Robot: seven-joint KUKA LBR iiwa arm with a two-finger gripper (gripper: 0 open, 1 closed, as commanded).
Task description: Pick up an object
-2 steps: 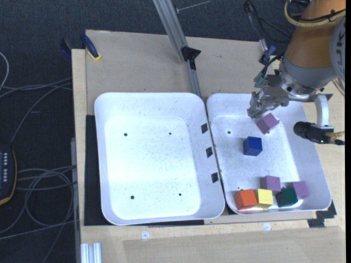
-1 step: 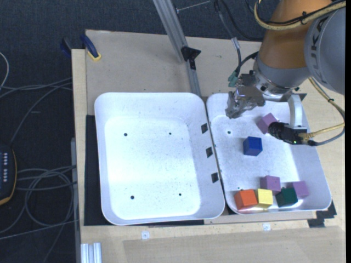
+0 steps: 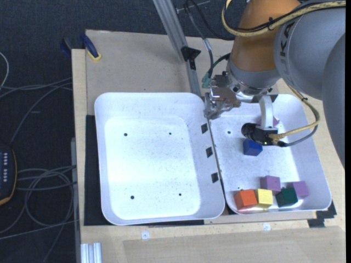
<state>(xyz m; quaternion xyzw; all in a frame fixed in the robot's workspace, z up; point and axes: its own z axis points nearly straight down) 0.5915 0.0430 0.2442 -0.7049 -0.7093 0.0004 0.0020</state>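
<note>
arm [image 3: 307,43]: running off the top and right edges.
right bin [image 3: 236,169]: far rim lying hidden under the arm.
gripper [image 3: 214,105]: showing too small and blurred to read.
table [image 3: 137,53]: being cut off at the bottom edge.

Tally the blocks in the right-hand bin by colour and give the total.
blue block: 1
purple blocks: 2
orange block: 1
yellow block: 1
green block: 1
Total: 6
</note>
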